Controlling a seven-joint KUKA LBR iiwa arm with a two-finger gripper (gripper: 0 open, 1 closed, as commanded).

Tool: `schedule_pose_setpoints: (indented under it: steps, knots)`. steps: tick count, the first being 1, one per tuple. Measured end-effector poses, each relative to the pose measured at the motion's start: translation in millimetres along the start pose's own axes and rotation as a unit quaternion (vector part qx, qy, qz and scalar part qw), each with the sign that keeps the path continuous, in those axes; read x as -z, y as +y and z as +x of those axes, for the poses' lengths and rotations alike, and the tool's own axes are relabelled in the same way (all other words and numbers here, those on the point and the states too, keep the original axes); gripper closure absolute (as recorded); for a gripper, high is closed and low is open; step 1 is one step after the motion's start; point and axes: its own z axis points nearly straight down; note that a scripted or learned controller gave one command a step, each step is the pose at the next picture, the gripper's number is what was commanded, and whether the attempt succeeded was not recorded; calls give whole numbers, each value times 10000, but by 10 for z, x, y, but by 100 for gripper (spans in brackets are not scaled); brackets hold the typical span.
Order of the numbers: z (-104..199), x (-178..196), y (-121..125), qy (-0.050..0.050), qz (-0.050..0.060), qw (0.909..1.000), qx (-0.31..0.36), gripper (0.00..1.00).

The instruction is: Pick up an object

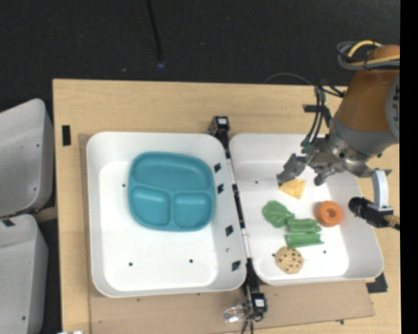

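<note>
The pincer [305, 172] hangs in the right bin [265, 152], fingers spread apart, just above the yellow wedge [293, 188]. Green pieces [290, 222], orange ring [329, 213] and cookie [289, 259] crowd the bin's lower half. The left bin [104, 256] carries a teal tray [171, 191].

Two bins [104, 270] [362, 263] on one bench [160, 92]. One teal plate [171, 190], well left of the tool [304, 173]. One yellow wedge [293, 188] just under the tool. Below it: two green pieces [276, 212] [304, 239], one orange ring [329, 213], one cookie [289, 259].
</note>
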Motion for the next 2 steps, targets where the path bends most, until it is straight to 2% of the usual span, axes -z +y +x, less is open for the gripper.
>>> schedule_pose_setpoints:
  steps: [1,2]
  knots:
    - [2,66,26,-8,-60,10000,17,0]
    - [76,-525,45,-10,-38,10000,9,0]
